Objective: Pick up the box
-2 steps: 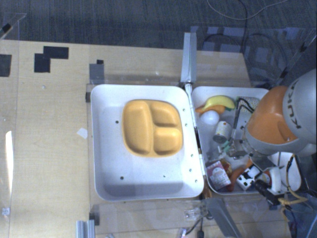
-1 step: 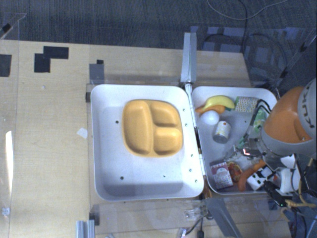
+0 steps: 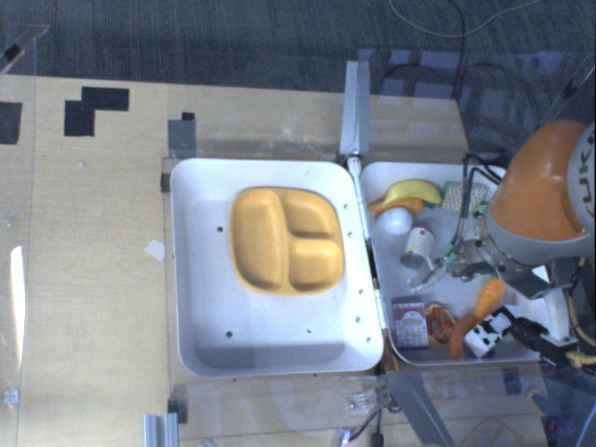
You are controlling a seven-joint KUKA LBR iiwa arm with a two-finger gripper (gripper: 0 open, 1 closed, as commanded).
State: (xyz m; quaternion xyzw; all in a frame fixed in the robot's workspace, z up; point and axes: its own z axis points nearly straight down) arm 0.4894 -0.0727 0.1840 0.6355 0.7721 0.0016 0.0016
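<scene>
A small flat box with a dark red and purple face lies at the front left corner of the right bin. My gripper hangs over the middle of that bin, a little behind and to the right of the box, apart from it. It is open with nothing between its fingers. The arm's orange band covers the bin's right side.
Around the gripper lie a small white can, a white ball, a banana, an orange carrot, a red packet and a black-and-white block. A yellow divided tray sits in the left bin.
</scene>
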